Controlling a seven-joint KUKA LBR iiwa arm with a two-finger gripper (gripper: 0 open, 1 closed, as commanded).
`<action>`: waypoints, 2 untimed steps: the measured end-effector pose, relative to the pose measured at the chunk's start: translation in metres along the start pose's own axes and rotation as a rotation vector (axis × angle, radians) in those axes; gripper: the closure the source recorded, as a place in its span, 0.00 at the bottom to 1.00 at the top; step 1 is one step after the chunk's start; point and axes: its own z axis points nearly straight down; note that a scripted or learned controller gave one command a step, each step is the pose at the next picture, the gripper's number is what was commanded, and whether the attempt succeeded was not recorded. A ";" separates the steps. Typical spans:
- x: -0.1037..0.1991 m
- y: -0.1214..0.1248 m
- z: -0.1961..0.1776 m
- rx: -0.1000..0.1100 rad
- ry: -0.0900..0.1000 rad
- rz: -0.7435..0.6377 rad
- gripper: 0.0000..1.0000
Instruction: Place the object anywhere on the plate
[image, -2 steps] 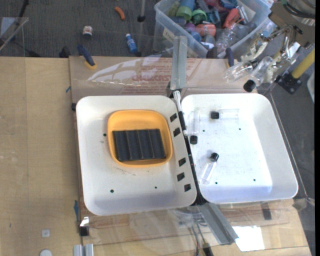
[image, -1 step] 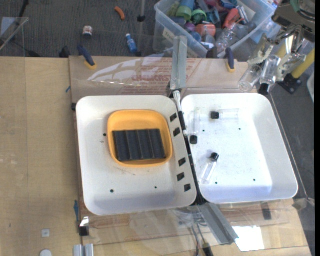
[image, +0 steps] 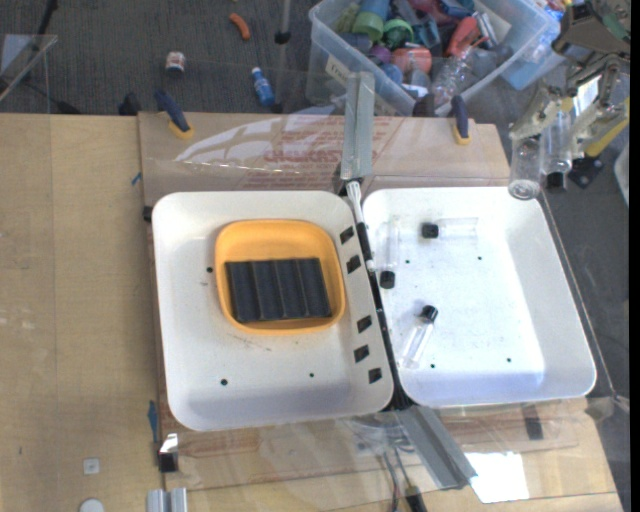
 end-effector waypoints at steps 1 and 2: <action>0.016 -0.005 0.000 -0.001 0.000 -0.297 1.00; 0.044 -0.013 0.001 -0.003 -0.001 -0.575 1.00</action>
